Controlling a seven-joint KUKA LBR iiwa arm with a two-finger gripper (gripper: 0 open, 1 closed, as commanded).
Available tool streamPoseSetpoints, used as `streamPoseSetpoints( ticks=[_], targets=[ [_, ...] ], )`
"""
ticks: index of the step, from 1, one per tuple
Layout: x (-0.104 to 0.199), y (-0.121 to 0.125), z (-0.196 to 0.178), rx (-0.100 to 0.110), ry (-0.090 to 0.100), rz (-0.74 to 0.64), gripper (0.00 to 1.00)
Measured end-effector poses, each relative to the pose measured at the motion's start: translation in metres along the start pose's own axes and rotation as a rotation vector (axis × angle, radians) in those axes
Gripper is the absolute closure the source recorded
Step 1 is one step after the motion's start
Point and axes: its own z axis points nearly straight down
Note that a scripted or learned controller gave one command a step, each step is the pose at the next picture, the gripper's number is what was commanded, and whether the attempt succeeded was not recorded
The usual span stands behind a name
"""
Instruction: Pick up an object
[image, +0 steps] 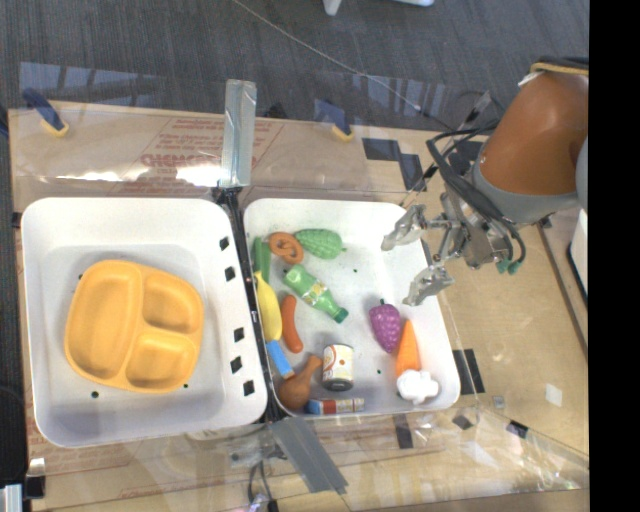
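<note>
Fingers (416, 260) spread wide, nothing between them, above right bin (440, 330) edge.

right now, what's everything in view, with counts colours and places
bins: 2, white, side by side on the bench
tray: 1, yellow-orange, three compartments, left bin
pretzel: 1, orange-brown, right bin, far left
leafy toy: 1, green, beside the pretzel
bottle: 1, green, right bin, middle
banana: 1, yellow, along the left wall
sausage: 1, orange-red, beside the banana
can: 1, white and red, near middle
drumstick: 1, brown, near left corner
grapes: 1, purple, right side
carrot: 1, orange, beside the grapes
gripper: 1, grey, open, over the right bin's right edge
</note>
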Motion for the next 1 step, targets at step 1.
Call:
streamPoseSetpoints(
  ticks=[1],
  targets=[
    [0.0331,0.0039,0.1515,0.000,-0.001,0.138,0.00]
  ],
)
